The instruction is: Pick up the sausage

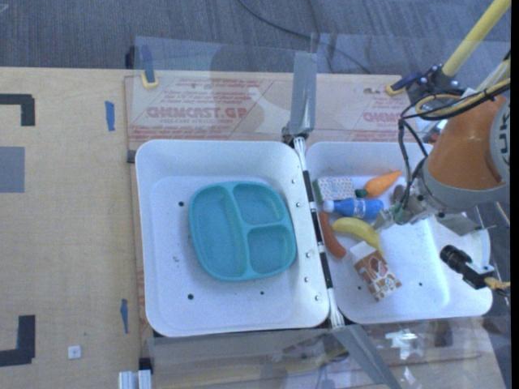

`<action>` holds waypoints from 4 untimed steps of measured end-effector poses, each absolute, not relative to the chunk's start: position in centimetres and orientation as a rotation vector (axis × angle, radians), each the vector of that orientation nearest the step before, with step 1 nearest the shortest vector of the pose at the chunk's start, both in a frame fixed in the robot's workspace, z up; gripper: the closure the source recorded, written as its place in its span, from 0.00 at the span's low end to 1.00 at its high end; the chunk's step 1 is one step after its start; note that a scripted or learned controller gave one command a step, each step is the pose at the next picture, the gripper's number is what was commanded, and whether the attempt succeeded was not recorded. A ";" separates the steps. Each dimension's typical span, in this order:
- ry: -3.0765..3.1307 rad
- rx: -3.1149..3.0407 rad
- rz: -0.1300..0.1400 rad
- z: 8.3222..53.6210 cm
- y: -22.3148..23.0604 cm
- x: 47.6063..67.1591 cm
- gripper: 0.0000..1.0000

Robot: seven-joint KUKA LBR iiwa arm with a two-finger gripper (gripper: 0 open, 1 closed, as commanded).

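The sausage (331, 236), reddish-brown and slim, lies along the left wall of the right bin (454, 294), partly under a banana (358, 231). My gripper (401, 209) hangs low in the right bin, to the right of the sausage, close to the cap end of a blue bottle (358, 208). The wrist hides its fingertips. Nothing shows between the fingers.
A teal divided plate (242, 230) sits in the left bin (162, 217). In the right bin lie a carrot (381, 184), a white patterned packet (336, 188) and a brown carton (377, 274). The arm's orange band (464, 148) overhangs the right bin's far side.
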State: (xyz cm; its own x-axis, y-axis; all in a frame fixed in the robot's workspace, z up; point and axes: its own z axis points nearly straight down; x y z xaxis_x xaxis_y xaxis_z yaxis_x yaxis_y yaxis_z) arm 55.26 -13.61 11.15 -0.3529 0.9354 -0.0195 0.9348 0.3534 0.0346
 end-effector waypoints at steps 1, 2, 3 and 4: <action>2.602 1.753 0.003 18.6 -7.2 59.0 1.00; 2.603 1.754 0.002 18.6 -7.2 59.0 0.00; 2.472 1.928 0.005 8.8 -14.4 51.9 0.00; 2.458 1.944 0.009 8.9 -10.0 59.1 0.00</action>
State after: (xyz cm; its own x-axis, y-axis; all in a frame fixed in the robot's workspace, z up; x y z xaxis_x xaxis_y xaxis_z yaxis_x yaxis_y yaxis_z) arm 59.08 -10.05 8.85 -0.2302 0.9731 -0.0028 0.9731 0.2302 0.0092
